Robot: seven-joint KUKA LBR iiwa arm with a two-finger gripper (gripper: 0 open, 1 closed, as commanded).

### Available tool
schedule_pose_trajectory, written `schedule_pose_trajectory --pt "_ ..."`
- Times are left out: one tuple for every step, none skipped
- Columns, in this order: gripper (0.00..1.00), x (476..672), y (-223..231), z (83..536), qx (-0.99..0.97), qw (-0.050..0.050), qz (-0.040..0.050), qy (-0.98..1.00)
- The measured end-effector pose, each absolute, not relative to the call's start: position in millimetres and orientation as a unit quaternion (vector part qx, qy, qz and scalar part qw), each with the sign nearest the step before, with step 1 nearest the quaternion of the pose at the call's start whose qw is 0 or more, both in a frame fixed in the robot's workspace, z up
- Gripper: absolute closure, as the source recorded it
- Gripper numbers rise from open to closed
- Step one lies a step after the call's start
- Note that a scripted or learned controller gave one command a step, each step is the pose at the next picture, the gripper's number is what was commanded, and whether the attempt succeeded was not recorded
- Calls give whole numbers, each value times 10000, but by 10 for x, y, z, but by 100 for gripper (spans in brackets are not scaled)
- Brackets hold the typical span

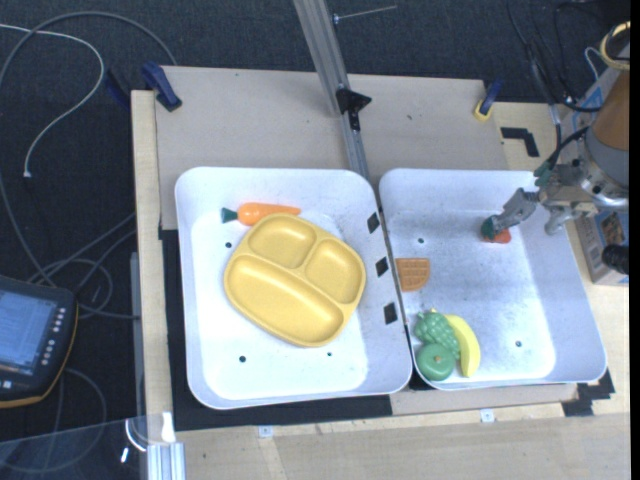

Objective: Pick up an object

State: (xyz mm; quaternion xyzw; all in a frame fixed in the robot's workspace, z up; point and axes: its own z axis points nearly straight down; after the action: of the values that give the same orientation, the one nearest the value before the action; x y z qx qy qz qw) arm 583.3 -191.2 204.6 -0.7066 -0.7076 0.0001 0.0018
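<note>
At the right of the frame, the gripper hangs over the right bin with jaws wide. A small red-green object lies beside its left finger, not held between them.

The gripper is over the upper right part of the right bin, with its two fingers spread apart. Just to the left of one finger lies a small red and green object, near its tip. Lower and to the left of the gripper are a waffle piece, green grapes, a green apple and a banana. Far to the left, in the left bin, a yellow divided plate lies below a carrot.
</note>
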Motion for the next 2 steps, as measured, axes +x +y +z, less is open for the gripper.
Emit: schedule_pose_trajectory --pt "0 5833 -1912 2046 -7066 18 1 -7076" --pt "0 5815 -1934 1620 -7071 33 15 -7071"
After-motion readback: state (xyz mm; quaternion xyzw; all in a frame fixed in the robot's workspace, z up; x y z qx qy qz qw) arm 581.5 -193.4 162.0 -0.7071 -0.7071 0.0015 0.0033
